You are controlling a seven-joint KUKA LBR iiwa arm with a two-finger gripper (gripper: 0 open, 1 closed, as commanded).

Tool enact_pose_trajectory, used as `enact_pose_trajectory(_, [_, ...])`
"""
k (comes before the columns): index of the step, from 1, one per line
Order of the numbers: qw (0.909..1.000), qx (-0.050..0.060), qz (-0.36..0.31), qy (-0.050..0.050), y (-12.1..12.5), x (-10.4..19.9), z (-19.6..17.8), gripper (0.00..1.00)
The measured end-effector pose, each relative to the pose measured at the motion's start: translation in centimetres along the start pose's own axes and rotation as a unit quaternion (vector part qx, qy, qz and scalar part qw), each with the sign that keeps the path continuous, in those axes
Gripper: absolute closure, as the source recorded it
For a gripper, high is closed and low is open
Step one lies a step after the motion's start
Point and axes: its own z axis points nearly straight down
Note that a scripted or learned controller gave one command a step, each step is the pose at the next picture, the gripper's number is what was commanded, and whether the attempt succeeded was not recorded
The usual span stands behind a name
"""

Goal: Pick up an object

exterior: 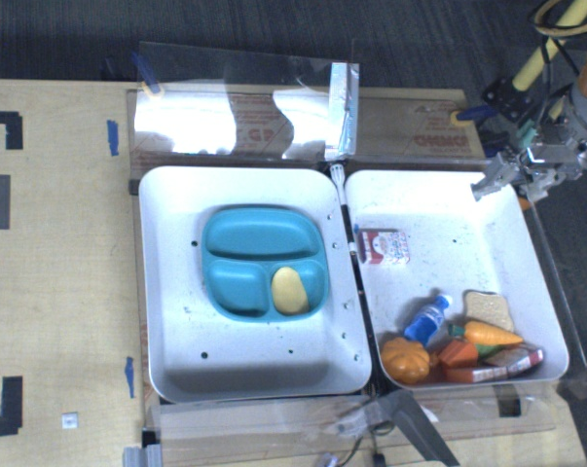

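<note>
The right bin [527, 261] holds a red and white packet [383, 247] near its left wall. A heap sits at its front: a small blue bottle [427, 321], an orange pumpkin-like toy [406, 358], a slice of bread [489, 308], a carrot [490, 335], a red piece [458, 351] and a dark red bar [510, 363]. My gripper [515, 173] hangs over the bin's far right corner, well away from the heap and above the rim. Nothing shows in it.
In the left bin [166, 339] lies a blue divided tray [264, 259] with a yellow egg-shaped thing [289, 290] in its front right compartment. A clear plastic sheet [244, 115] stands behind the bins. Cables and a yellow hose [556, 27] trail at the upper right.
</note>
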Motion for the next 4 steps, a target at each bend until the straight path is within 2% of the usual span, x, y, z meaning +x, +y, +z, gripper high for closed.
enact_pose_trajectory(1, [0.9999, 0.004, -0.009, 0.001, 6.8, 4.0, 9.4, 0.0])
enact_pose_trajectory(2, [0.9967, -0.003, -0.081, 0.0, 7.2, 6.4, 19.2, 0.0])
enact_pose_trajectory(3, [0.9974, -0.001, -0.072, 0.0, -1.4, 5.7, 19.3, 0.0])
enact_pose_trajectory(4, [0.9901, -0.003, -0.141, -0.001, 4.3, 5.2, 13.1, 0.0])
